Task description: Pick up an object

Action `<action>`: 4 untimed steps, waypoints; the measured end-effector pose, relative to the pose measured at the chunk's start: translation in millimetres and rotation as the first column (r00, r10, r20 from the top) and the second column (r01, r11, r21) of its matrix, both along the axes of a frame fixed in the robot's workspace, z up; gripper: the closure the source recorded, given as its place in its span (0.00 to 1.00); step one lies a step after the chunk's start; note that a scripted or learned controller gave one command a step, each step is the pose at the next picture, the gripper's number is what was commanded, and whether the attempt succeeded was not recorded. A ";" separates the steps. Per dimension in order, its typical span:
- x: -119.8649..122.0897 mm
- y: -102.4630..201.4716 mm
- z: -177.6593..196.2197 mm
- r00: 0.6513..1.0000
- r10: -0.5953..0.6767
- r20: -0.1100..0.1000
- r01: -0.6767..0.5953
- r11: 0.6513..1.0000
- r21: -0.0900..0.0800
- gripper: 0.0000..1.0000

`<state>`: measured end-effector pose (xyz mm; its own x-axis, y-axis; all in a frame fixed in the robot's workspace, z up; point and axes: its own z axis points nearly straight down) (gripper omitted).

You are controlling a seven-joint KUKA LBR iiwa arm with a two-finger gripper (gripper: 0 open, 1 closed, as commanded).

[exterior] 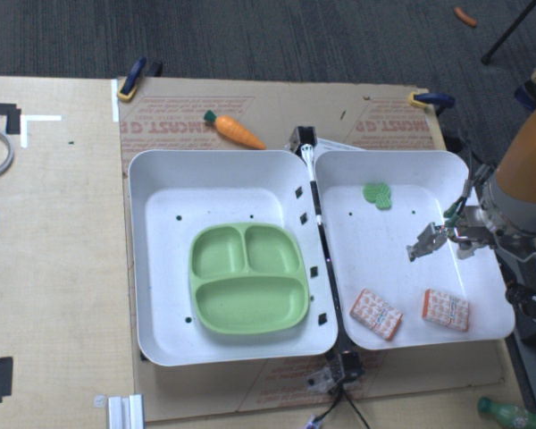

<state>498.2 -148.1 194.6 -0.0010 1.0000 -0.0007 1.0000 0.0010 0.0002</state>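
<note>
The right bin (pixel 339 239) holds three small items. A green leafy toy (pixel 377 195) lies near its back wall. Two red-and-white patterned packets (pixel 375 314) (pixel 445 310) lie near its front wall. My gripper (pixel 445 241) hangs over the right side of this bin, above and behind the right packet. Its fingers are spread open with nothing between them. The grey arm with its orange band comes in from the right edge.
The left bin (pixel 152 239) carries a green divided plate (pixel 248 278). A toy carrot (pixel 235 130) lies on the cardboard behind the bins. Clamps (pixel 132 79) (pixel 433 101) hold the cardboard corners. A green bottle (pixel 509 411) lies at the lower right.
</note>
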 end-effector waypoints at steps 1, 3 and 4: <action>-20.0 -13.7 -56.4 0.948 0.318 0.001 -0.318 0.948 0.000 0.00; 25.3 -15.5 -27.3 0.851 0.526 0.001 -0.526 0.851 -0.001 0.00; -15.4 -2.3 -82.6 0.690 0.724 0.001 -0.724 0.690 -0.001 0.00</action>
